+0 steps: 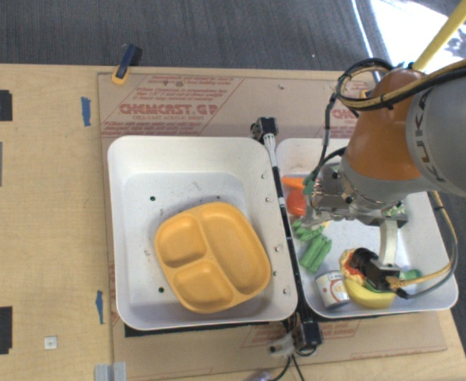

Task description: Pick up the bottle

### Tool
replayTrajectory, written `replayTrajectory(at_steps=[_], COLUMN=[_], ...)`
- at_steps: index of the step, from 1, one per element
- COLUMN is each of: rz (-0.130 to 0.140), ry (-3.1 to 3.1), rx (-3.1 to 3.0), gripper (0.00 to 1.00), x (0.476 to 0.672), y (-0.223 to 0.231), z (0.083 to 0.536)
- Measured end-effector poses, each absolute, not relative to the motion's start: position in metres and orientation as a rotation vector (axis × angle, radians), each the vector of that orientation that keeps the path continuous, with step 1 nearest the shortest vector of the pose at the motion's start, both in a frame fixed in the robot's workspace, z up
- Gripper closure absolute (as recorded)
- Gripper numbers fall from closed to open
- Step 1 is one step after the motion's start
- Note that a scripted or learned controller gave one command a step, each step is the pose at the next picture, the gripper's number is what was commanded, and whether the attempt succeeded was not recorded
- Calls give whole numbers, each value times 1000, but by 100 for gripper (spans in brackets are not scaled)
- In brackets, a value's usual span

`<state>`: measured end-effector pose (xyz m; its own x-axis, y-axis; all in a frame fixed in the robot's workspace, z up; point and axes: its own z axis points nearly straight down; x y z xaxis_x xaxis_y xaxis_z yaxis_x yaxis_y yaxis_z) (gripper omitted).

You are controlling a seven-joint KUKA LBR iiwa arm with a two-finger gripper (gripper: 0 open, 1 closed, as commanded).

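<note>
Bottle [332, 288]: small, white, lying in near-left corner of right bin [420, 244], touching banana [367, 294], close to bin wall. Gripper [325, 202] well short of it, over green pieces [313, 248] beside orange item [294, 198]; open or closed, can't tell, wrist blocks view. Suggest: shift toward near edge, centre over bottle, grip across narrow width, avoid banana and wall, descend straight
</note>
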<state>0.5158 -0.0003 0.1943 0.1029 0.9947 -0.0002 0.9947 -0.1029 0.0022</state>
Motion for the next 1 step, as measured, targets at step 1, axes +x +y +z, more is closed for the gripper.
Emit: replayTrajectory(at_steps=[1], rz=[2], ry=[2103], rx=[2332], gripper=[0], x=[516], y=[0], z=[194])
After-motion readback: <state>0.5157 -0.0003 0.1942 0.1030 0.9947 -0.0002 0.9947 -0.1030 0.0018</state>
